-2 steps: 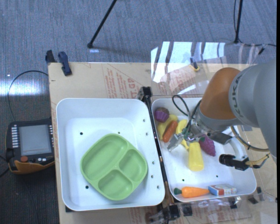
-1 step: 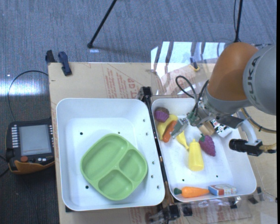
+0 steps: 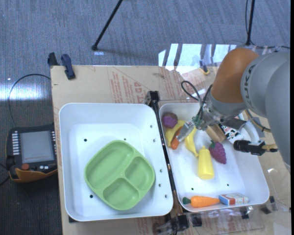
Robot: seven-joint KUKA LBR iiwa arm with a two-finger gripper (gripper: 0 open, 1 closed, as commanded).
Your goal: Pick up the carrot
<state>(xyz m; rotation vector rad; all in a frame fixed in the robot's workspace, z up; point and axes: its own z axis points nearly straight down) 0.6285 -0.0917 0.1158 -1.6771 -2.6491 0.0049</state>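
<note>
The carrot [image 3: 204, 201] is orange with a green stub at its left end. It lies flat along the near wall of the right bin [image 3: 250, 180]. My gripper [image 3: 192, 125] hangs low over the far left part of that bin, above a yellow banana [image 3: 190, 143] and beside a purple eggplant [image 3: 169, 119]. It is well away from the carrot, which is in plain sight with nothing on top of it.
The right bin also holds a yellow bottle [image 3: 205, 163], purple grapes [image 3: 217, 152], a small red-orange piece [image 3: 175, 143] and a small carton [image 3: 233, 199] just right of the carrot. A green divided plate [image 3: 120, 174] lies in the left bin [image 3: 73, 131].
</note>
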